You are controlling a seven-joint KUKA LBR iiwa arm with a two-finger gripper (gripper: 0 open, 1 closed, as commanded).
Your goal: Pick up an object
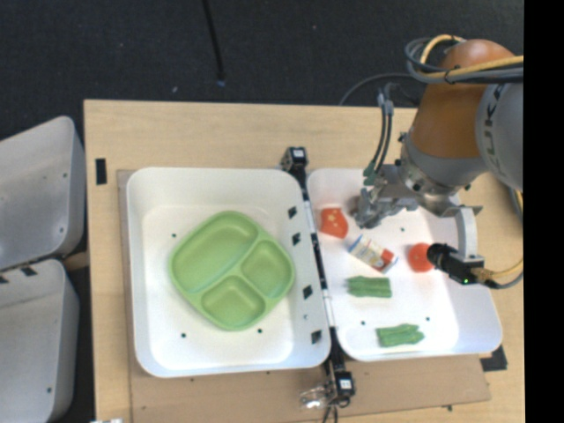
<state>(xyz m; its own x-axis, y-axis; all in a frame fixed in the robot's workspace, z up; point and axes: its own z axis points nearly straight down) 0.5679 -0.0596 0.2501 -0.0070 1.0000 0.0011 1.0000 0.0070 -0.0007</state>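
Observation:
My gripper (365, 216) hangs low over the back of the right bin (471, 320), under the grey and orange arm. Just left of it lies a red-orange piece (332, 223). A small white tube with red and blue marks (371, 253) lies tilted directly in front of the gripper, apart from it. Further right sits a red round object (419, 257). Two green pieces lie nearer the front, one in the middle (367, 286) and one by the front wall (398, 334). Nothing shows between the fingers.
The left bin (150, 342) holds a green divided plate (231, 270). A raised divider with black clips (313, 263) separates the two bins. Bare wooden bench (176, 130) surrounds them.

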